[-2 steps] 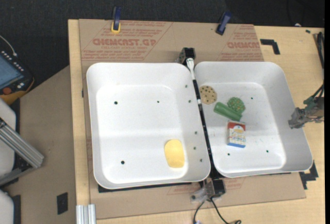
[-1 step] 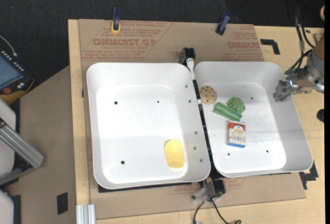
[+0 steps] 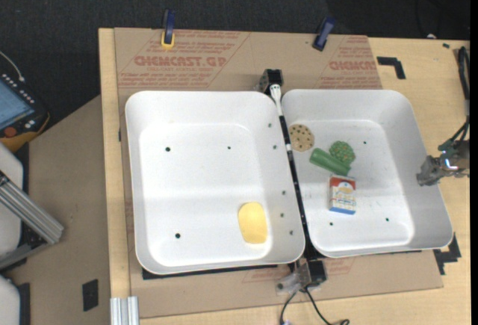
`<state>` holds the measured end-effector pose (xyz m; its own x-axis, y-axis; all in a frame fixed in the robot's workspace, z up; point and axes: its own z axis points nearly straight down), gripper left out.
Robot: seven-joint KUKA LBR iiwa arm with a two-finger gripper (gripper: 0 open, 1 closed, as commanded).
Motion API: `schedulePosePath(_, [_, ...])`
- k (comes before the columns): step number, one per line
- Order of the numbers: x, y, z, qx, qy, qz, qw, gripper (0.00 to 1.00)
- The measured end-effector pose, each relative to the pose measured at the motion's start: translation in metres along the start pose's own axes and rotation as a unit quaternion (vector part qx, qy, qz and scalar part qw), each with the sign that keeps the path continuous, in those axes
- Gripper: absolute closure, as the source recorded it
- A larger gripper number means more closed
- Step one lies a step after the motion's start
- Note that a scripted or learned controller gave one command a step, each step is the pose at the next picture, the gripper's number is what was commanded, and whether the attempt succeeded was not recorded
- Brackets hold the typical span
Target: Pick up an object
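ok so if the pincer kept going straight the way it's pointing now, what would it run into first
The pincer sits at the right bin's right rim and seems to point left across it. Going straight on, it would probably meet the small red, white and blue carton first, though its height over the bin is unclear, so it might pass above.

Robot hand at the right side

The gripper (image 3: 437, 169) is small and grey here, low at the right edge. It looks blurry, and its arm reaches off to the right.
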<state>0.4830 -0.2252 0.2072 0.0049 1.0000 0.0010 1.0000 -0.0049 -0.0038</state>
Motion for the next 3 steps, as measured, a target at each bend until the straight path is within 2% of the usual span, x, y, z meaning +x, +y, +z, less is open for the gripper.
schedulePosePath(1, [0.022,0.086,0.023,-0.005,-0.001,-0.006,1.0000,1.00])
schedulePosePath(2, [0.004,-0.008,0.000,0.000,0.000,0.001,1.0000,1.00])
schedulePosePath(3, [0.039,0.040,0.021,-0.003,-0.001,-0.005,1.0000,1.00])
